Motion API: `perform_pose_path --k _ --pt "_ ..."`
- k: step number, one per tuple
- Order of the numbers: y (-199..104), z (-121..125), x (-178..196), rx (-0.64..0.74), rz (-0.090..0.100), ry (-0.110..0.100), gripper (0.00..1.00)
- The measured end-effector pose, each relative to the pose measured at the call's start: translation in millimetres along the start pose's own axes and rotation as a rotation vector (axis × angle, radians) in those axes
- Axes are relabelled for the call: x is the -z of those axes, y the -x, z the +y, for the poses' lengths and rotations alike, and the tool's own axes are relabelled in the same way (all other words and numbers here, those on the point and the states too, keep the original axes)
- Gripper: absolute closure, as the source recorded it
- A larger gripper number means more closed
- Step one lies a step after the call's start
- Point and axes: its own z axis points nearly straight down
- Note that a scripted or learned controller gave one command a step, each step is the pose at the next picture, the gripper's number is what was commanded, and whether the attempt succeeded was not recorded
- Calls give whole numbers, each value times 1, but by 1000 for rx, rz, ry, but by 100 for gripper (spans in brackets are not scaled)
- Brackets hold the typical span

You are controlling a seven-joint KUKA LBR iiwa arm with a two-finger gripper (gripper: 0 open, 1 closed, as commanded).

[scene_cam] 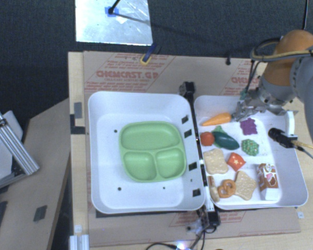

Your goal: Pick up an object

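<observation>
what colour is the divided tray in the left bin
Light green; the divided tray shows plainly in the camera view.

We can read red block lettering on the brown cardboard sheet [161,69] that lies under the two white bins. Above the left bin [101,108], the largest line appears to say "CHEMCAST GP", with smaller red lines above and below it that are too fine for us to make out. The same red printing repeats on the cardboard behind the right bin [297,189], partly hidden by the arm. A small carton [267,180] in the right bin carries printing, but we cannot read it.
</observation>
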Motion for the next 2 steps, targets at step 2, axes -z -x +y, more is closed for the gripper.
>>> perform_pose_path --k 2 --pt "5 4 92 -6 -8 11 100"
